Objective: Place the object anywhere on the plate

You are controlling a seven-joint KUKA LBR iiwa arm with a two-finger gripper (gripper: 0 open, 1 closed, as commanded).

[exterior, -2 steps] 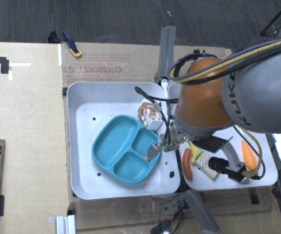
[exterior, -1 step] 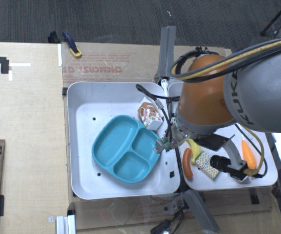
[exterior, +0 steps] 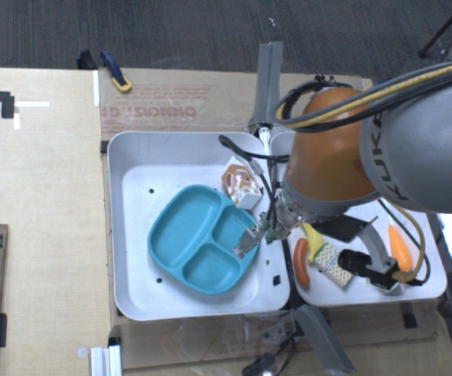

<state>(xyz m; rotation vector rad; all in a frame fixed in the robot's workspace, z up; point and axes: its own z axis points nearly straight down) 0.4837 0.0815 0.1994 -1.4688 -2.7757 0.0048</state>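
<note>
Near edge first: right of the blue plate [exterior: 186, 237], across the wall between the 2 bins, the right bin [exterior: 433, 282] holds a red sausage-shaped toy [exterior: 301, 262], a yellow-and-green speckled block [exterior: 330, 264], a yellow banana-like piece [exterior: 312, 240] and an orange carrot shape [exterior: 399, 246]; all look like smooth plastic, and none touches the plate. The plate, glossy moulded plastic with 3 compartments and rounded corners, lies askew on the floor of the left bin [exterior: 131, 202]; what shows of its compartments looks bare. Your claw [exterior: 249, 243] hangs over the plate's right rim, near where the 2 small compartments meet; it is grey metal and small in view, and you cannot tell whether it is released or clenched, nor whether anything sits in it. The relation that matters: the likely object, a red-and-white printed packet [exterior: 240, 184], lies at the plate's far-right rim, touching or nearly touching it, just beyond the claw; its long axis seems to run roughly along that rim, though its crumpled, boxy shape leaves this uncertain; it looks like light card or foil. By this reading the packet is not yet on the plate; the short way in runs toward the near-left, into the large compartment. Over the plate's right side looms the arm's orange band [exterior: 331, 147]; beyond the plate's far side a brown cardboard sheet [exterior: 163, 100] lies flat.
</note>
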